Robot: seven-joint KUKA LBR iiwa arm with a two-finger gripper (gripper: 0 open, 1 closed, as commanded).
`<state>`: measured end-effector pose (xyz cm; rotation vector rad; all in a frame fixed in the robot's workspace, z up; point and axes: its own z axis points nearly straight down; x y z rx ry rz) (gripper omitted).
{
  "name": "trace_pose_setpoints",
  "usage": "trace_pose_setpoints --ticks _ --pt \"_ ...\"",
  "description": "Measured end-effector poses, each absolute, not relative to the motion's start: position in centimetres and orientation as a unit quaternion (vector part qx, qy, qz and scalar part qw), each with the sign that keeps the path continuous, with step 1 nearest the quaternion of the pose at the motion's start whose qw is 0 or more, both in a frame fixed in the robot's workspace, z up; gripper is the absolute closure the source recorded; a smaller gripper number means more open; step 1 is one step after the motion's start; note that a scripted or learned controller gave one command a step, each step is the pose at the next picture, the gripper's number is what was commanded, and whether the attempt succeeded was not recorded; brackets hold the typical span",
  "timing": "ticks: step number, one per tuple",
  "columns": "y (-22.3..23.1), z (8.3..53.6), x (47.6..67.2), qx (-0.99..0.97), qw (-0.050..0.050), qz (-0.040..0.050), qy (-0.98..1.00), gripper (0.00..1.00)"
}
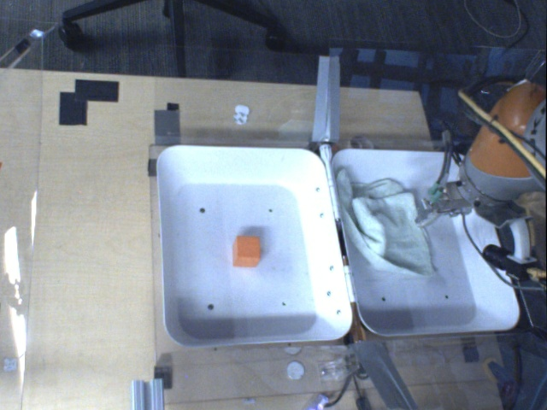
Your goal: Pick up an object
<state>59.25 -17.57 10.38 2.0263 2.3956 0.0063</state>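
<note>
1. Wooden bench (77,254): pale top carrying 2 shallow white bins side by side. The metal divider post (326,101), standing at the far end of the seam between the bins, serves as landmark for everything below.
2. Left bin (184,229): just left of the post line, square with rounded corners, a few small dark holes in its floor.
3. Right bin (479,314): just right of the post line, its near rim touching the left bin's rim along the seam.
4. KUKA arm (504,156): well right of the post, at the right bin's far-right side; orange band above a grey wrist, dark cables looping below it.
5. Office-chair base (175,11): on the dark floor beyond the bench, left of the post.
6. Crumpled cloth (389,229): pale grey-green, lying in the right bin, near the seam and nearer the camera than the post, bunched against the bin's left wall and spreading toward mid-floor.
7. Black tape marks (85,99): on the bench top far left of the post.
8. Gripper (430,207): right of the post, over the right bin, at the cloth's right edge. Too small and blurred here; cannot tell whether its pincer is apart or together, or whether it touches the cloth.
9. Orange cube (247,251): in the left bin, left of the post and nearer the camera, alone near mid-floor, well apart from the gripper.
</note>
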Motion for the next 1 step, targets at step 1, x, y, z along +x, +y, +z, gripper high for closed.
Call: trace_pose_setpoints --ticks 1 --pt "-12.20 21.44 63.54 0.708 0.002 0.0008 0.706 1.00"
